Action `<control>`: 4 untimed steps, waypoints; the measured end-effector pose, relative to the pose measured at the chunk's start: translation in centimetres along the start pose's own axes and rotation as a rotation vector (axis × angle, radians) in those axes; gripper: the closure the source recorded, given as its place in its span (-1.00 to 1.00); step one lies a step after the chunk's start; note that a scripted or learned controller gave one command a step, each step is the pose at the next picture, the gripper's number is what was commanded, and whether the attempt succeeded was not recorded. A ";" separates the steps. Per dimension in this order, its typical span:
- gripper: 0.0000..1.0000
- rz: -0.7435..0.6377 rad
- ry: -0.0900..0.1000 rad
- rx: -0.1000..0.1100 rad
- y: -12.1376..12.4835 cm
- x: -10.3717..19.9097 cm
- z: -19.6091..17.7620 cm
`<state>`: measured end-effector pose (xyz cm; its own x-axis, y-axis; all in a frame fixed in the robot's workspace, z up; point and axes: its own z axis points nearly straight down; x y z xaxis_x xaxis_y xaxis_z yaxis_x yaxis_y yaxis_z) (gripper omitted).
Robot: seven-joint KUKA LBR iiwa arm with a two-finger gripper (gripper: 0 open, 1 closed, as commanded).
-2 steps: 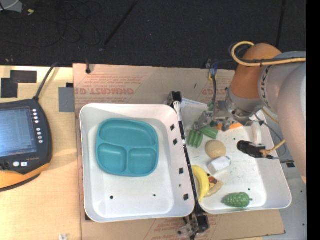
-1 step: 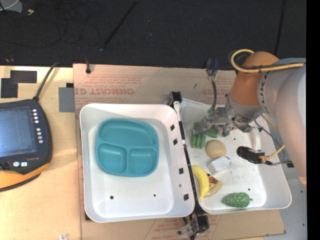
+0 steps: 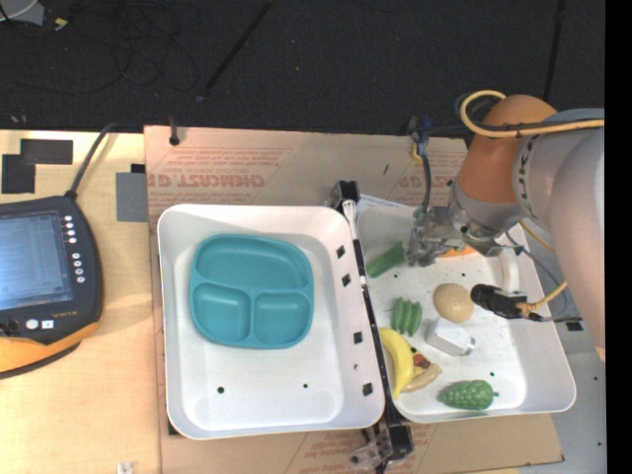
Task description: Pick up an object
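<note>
Gripper (image 3: 425, 248): low in the right bin (image 3: 553, 383), whether its fingers grip anything cannot be told. Nearest: green pepper (image 3: 385, 260) just left. Advice: descend centred, close squarely.

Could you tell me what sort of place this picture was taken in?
Probably a robotics lab bench for grasping trials: two white bins side by side, toy food such as a banana, and a control pendant cabled beside them.

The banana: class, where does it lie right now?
In the camera view, the banana lies in the right bin, near its left wall, just below the green ridged piece and left of the white block.
</note>
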<state>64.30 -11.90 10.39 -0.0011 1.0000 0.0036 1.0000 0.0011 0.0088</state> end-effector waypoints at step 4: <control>1.00 -0.004 -0.001 0.005 -9.0 8.1 -9.0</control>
